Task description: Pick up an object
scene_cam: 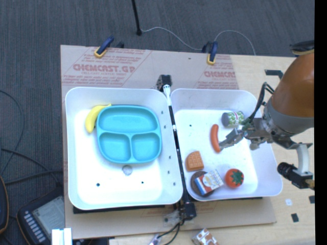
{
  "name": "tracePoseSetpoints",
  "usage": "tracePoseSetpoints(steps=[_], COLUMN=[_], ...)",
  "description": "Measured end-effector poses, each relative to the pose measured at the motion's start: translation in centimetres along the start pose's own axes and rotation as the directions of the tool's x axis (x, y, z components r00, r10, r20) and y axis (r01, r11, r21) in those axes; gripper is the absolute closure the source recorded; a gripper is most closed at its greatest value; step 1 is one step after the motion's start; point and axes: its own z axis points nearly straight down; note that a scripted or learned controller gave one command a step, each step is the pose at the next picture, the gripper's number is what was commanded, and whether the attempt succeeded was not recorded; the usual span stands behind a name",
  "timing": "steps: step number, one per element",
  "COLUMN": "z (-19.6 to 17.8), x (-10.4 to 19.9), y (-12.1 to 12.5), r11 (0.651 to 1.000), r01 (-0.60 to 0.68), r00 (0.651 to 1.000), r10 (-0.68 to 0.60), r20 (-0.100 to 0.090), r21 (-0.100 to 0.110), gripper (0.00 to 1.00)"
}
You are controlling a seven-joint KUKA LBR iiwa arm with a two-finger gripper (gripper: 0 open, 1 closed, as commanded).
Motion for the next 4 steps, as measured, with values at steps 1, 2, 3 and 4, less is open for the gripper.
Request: tracePoseSetpoints(steps=[1,2,3,4], z=[12.1,11.1,11.1,14.0], x=[-2.0,-2.1,-2.0,2.0], y=[-0.9,-0.8,-0.8,-0.6], r11=[1.000,1.000,1.000,1.000], r01=[-0.001,-0.002,-0.002,-0.005], r00=[1.000,1.000,1.000,1.000], r10=[0.001,0.002,0.002,0.005], r20=[-0.002,-0.001,-0.002,0.006], r21=[0.004,0.002,0.003,-0.007], gripper=[0.00,1.00,0.00,0.00])
